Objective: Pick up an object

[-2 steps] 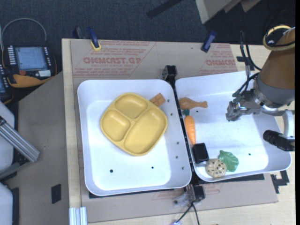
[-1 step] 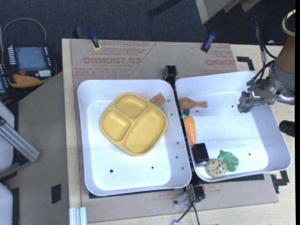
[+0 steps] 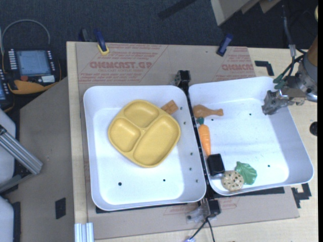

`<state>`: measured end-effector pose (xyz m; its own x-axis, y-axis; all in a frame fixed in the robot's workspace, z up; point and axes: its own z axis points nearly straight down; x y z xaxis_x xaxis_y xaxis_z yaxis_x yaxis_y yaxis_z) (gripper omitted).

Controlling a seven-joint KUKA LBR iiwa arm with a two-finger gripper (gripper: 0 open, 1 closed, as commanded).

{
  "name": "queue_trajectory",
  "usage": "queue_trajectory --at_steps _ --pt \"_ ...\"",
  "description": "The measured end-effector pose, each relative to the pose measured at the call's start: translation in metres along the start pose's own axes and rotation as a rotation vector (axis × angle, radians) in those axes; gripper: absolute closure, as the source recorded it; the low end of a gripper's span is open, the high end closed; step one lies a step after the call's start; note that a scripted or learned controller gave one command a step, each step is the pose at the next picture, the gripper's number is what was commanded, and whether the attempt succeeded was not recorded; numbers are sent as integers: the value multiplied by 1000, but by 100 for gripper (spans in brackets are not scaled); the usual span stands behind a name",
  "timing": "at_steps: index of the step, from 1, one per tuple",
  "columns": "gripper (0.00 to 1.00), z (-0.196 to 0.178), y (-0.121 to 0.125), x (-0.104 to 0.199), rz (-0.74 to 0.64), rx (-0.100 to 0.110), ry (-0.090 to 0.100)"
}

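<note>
While our tool [image 3: 271, 105] hovers at the right bin's [image 3: 282, 135] far edge, we cannot tell its state; the carrot [image 3: 204, 139], chicken leg [image 3: 207, 111] and cookie [image 3: 232, 180] crowd the opposite wall, where a descent could clip it.

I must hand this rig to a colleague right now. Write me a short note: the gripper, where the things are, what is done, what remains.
Gripper: at the right bin's far right edge, away from the objects; whether the jaws are open or shut cannot be told.
Right bin, along its left side: chicken leg at the top, carrot below it, then black block, cookie and green leafy piece near the front.
Left bin: yellow divided plate, with a small brown piece at its upper right edge.
Done: nothing picked up.
Left: reach an object, grasp it, lift it.
</note>
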<state>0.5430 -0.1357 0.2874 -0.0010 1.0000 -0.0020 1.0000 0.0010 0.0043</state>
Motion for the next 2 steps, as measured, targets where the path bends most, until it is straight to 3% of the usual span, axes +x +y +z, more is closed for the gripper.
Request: queue_trajectory --at_steps 2 --pt "100 18 9 93 -5 6 4"
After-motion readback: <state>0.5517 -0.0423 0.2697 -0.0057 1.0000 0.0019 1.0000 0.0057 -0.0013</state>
